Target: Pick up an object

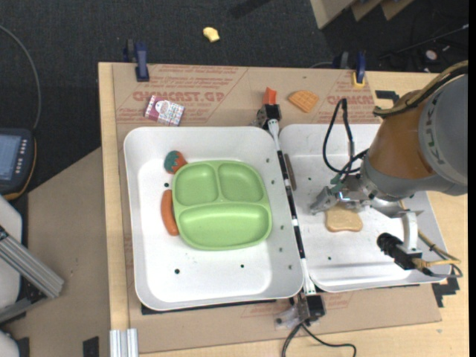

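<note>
— Where's the arm [424,151]?

— Reaching in from the right of the frame, bent low over the right bin [312,259], claw [336,198] pointing left.

— What else is around?

— A green divided plate [221,204] fills the left bin [149,274], an orange sausage [169,212] along its left edge.

— And the piece to grab?

— A tan toast slice [344,221] lies flat just below the claw. Whether the claw is spread or closed, I can't tell.

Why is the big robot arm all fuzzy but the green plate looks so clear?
In the camera view, the arm sits nearer the lens and looks soft, while the green plate is sharp; the white bins are bright and evenly lit with faint shadows; the floor beyond the bench is dark.
</note>
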Action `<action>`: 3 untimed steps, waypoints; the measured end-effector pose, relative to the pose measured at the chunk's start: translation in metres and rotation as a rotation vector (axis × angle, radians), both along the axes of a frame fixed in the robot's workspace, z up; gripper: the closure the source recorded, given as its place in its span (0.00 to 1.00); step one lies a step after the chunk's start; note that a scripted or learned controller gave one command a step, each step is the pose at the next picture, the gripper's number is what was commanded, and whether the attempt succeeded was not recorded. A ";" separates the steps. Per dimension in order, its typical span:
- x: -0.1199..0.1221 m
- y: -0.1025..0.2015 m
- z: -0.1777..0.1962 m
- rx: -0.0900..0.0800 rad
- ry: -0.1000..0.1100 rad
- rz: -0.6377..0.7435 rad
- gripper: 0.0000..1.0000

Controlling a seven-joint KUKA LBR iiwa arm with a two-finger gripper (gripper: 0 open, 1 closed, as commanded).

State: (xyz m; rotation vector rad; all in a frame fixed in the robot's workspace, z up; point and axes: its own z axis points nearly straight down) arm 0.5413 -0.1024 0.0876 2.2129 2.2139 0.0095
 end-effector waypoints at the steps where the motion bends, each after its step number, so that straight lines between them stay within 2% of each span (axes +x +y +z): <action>1: 0.056 -0.045 0.000 -0.001 0.001 0.000 0.00; 2: 0.111 -0.088 0.047 -0.001 0.004 0.001 0.00; 3: 0.070 -0.049 -0.003 0.001 0.010 0.001 0.00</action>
